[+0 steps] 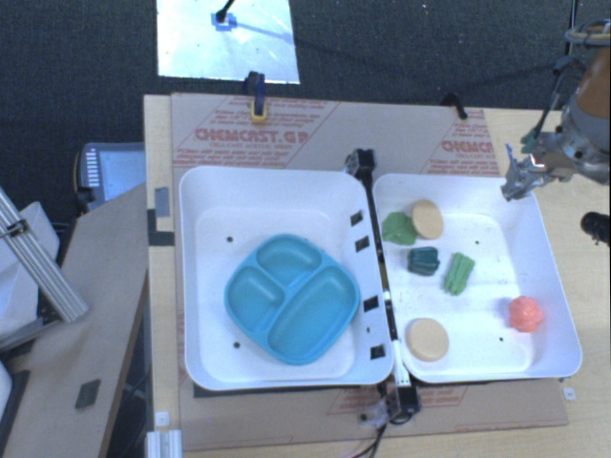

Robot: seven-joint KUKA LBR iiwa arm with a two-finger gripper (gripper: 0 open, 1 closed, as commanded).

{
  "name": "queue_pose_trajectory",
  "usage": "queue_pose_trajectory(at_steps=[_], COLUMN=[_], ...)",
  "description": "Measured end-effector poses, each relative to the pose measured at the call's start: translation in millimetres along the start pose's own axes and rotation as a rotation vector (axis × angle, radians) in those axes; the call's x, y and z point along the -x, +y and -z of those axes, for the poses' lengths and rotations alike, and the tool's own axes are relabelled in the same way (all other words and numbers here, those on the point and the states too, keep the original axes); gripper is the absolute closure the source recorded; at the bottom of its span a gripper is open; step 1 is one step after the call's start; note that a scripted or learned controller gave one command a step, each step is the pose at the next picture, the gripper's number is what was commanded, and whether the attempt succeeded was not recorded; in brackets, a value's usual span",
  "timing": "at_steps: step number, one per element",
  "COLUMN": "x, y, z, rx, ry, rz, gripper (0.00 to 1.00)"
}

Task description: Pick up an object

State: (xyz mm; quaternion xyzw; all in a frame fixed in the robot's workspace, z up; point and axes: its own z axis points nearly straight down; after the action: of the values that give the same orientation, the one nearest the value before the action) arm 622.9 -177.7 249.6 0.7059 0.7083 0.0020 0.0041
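Dark carpet is surrounding a cardboard-topped bench point(286, 132), with a shiny metal sheet point(227, 25) lying on the floor beyond it. Landmark: the black divider clips point(374, 256) running between the two bins.

Left of the divider, the left white bin point(205, 208) is holding a blue compartment plate point(290, 298), sitting rotated so its corners are pointing diamond-wise, close to the divider.

Right of the divider, the right white bin point(549, 294) is holding six small things. Just beside the divider, toward the far end, a light green lump point(398, 228) is touching a tan round piece point(428, 219). Slightly nearer the camera, a dark green pepper-like piece point(424, 260) is sitting next to a green ridged piece point(458, 273), whose long axis is running roughly far-to-near with a slight tilt, top end leaning right. Near the front by the divider, a tan disc point(427, 339) is lying flat. Well right of the divider, a pink-red round item point(524, 314) is resting near the bin's right wall.

Farthest from the divider, the arm point(587, 122) is coming in from the right edge, wrist angling down-left. The gripper point(516, 184) is hanging at the right bin's far right corner, over the rim, well apart from every item. Nothing is sitting between its tips; whether the tips are apart or together, cannot tell at this size.
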Motion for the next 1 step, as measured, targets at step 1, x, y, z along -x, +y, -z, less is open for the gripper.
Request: queue_pose_trajectory(at_steps=[1], x=[-57.1], y=[1.2], z=[-12.9], rx=[-0.007], ry=[0.005], rz=[0.006], gripper=[1.0])
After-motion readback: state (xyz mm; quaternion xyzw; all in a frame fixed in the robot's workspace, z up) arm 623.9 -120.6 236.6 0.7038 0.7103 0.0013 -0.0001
